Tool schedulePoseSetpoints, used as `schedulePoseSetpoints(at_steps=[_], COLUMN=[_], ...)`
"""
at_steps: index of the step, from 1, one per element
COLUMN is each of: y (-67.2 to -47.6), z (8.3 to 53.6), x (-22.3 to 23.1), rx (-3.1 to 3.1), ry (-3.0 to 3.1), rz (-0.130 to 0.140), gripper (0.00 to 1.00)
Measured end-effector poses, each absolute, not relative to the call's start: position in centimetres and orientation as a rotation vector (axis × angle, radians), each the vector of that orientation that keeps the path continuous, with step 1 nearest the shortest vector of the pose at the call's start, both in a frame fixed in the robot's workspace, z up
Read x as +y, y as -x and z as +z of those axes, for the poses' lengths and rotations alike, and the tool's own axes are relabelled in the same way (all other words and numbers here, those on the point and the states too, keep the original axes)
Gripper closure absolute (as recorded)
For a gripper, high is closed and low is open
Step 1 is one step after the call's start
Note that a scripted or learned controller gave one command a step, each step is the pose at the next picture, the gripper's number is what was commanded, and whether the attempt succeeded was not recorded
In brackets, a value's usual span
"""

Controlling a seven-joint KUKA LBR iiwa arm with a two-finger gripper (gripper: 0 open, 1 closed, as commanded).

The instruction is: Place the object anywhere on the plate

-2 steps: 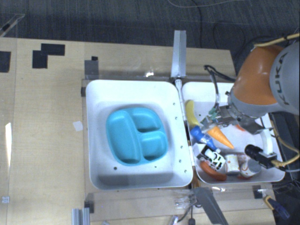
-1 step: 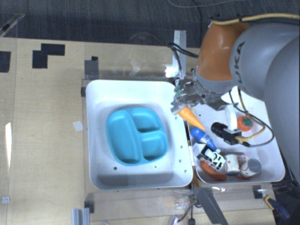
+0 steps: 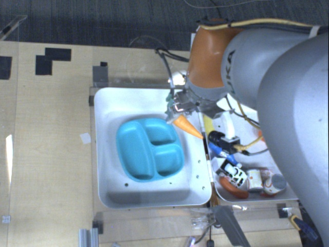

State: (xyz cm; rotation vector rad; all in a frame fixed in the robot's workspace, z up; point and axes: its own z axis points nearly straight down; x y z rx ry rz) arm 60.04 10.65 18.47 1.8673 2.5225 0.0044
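A blue plate (image 3: 138,151) with three compartments lies in the left white bin (image 3: 110,138). My gripper (image 3: 175,112) hangs just off the plate's upper right corner, above the bin's right side. An orange carrot-shaped object (image 3: 188,128) sticks out from between its fingers, blunt end at the fingertips and pointed end slanting down to the right towards the wall between the bins. The carrot sits beside the plate's rim, not over a compartment. The grey arm with its orange band covers the upper right of the view.
The right bin (image 3: 257,195) holds several small things: a blue item (image 3: 217,150), a black-and-white item (image 3: 235,174), a reddish-brown item (image 3: 232,187), a small can (image 3: 255,179) and a grey piece (image 3: 278,181). The arm hides much of that bin.
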Motion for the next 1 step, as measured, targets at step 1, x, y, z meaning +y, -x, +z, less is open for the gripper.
schedulePoseSetpoints(at_steps=[1], y=[-60.04], z=[18.47], x=[10.65], rx=[2.523], ry=[-1.867], rz=[0.004], gripper=[0.0])
